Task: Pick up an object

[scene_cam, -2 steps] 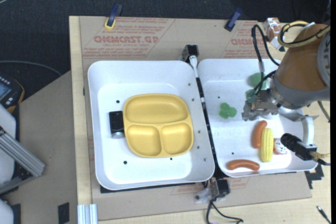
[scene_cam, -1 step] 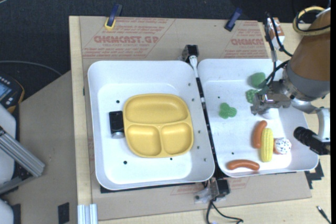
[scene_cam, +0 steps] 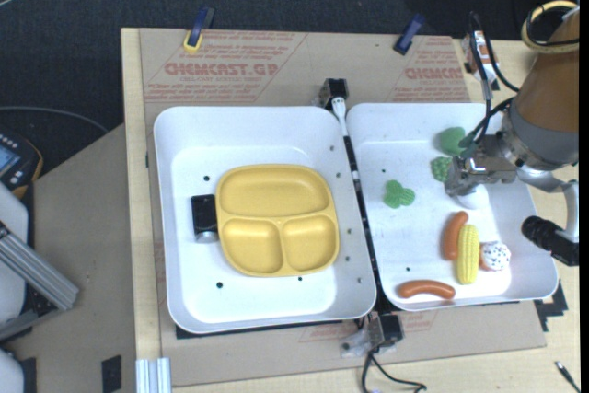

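Operator: Layout, left to right, please.

Technician: Left shallow white bin (scene_cam: 175, 225) holds one yellow three-compartment plastic plate (scene_cam: 274, 218) and, touching its left edge, one small black block (scene_cam: 203, 214). Right shallow white bin (scene_cam: 386, 120) holds, in order: one long red-orange sausage (scene_cam: 425, 290) near the front wall, one small green leafy piece (scene_cam: 398, 194) mid-bin, a second green leafy piece (scene_cam: 443, 167), a third, paler green piece (scene_cam: 451, 140) just behind it, one shorter red-orange sausage (scene_cam: 452, 235), one yellow corn cob (scene_cam: 467, 254) touching that sausage, and one small white speckled object (scene_cam: 495, 257) just beside the cob.

Operator: Count by type?

Technician: Bins, two. Plates, one. Black blocks, one. Sausages, two. Green pieces, three. Corn cobs, one. White speckled objects, one.

Operator: Gripper status?

Technician: Two-finger gripper (scene_cam: 463, 181) sits low in the right bin, just beside the second green piece. Whether the gripper is clenched, released or grasping cannot be told from this view; no item is visibly held.

Operator: Failure risks?

Technician: In my judgement, the nearest candidate is the second green piece, beside the gripper rather than under it; a closure here would likely miss or merely nudge it. Green pieces look thin and flat, so slipping out is probable. The two green pieces lie close together, so one could be pushed into the other.
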